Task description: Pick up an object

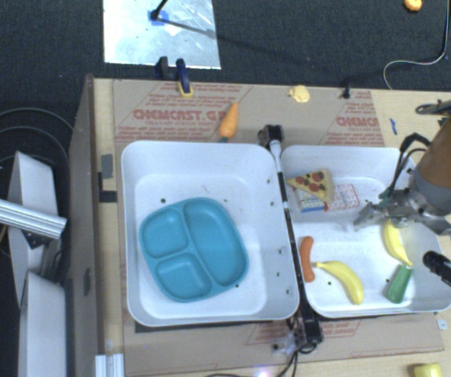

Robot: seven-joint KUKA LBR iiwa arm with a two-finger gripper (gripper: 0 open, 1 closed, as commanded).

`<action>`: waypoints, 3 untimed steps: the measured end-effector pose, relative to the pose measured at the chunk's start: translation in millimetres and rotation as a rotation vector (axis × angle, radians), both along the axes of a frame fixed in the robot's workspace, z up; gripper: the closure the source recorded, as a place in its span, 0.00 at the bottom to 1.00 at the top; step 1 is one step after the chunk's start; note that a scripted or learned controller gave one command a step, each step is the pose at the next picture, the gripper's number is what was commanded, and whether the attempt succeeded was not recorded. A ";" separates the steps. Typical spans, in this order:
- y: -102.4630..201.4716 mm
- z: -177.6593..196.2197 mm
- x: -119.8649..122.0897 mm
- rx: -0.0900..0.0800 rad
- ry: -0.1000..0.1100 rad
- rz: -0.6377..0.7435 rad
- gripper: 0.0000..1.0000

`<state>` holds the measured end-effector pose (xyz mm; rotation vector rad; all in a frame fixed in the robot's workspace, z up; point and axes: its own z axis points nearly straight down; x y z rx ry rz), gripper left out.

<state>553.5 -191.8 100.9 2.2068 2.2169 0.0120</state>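
The right bin [414, 309] holds a toy pizza slice [312, 183] lying on a small printed box [340, 196] at the back. A red sausage [307, 258] and a yellow banana [345, 279] lie at the front. A second banana [396, 243] and a green piece [398, 283] sit towards the right. My gripper [369, 213] hangs low over the bin's middle right, just left of the second banana and right of the box. Nothing is visibly held in it.
The left bin [155, 163] holds a blue divided plate [194, 247]. A toy carrot [229, 120] and a pale yellow piece [299, 94] lie on the cardboard behind the bins. The arm [449, 171] covers the right bin's far right edge.
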 end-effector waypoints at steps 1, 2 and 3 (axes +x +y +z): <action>71.4 -16.1 82.6 0.004 0.016 0.009 0.00; 99.9 -21.2 104.1 -0.004 0.073 -0.001 0.00; 98.8 -12.2 102.5 -0.001 0.077 0.000 1.00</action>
